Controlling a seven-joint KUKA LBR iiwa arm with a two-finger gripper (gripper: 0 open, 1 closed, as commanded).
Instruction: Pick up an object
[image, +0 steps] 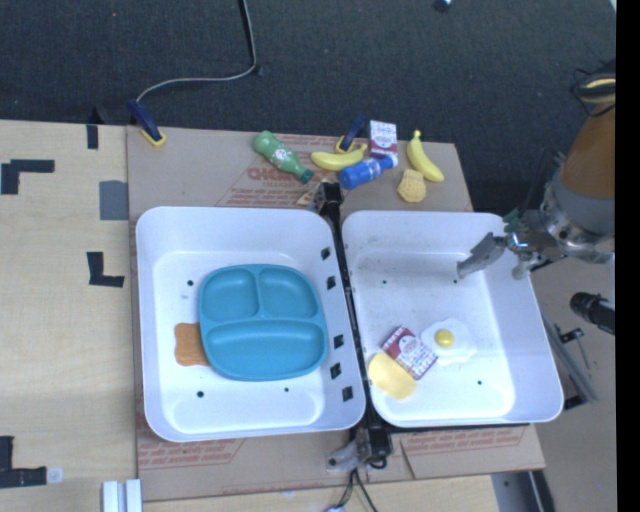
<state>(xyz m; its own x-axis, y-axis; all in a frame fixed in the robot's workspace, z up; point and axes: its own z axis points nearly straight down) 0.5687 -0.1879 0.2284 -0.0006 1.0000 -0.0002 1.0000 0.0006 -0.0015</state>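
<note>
Three small objects are grouped in the near part of the right bin (520, 400): a fried-egg toy (446, 340), a small red-and-white packet (409, 351) just beside it, and a yellow block (391, 378) touching the packet's near corner. Any of them would serve as the object to be picked, but their closeness is judged the main hazard: a descent aimed at the packet could land on the yellow block or nudge the egg, and the flat egg may offer little for the gripper to close on. The gripper (490, 252) is seen over the far right part of the same bin, well apart from the cluster, with nothing in it; whether it is spread or pressed together cannot be told at this size. In the left bin (160, 240) a blue divided plate (263, 322) lies partly over an orange-brown piece (186, 344), which is therefore judged a poor target. Beyond the bins, on the surface (200, 170), a green bottle (281, 156), two bananas (338, 158) and other small toys are scattered.
</note>
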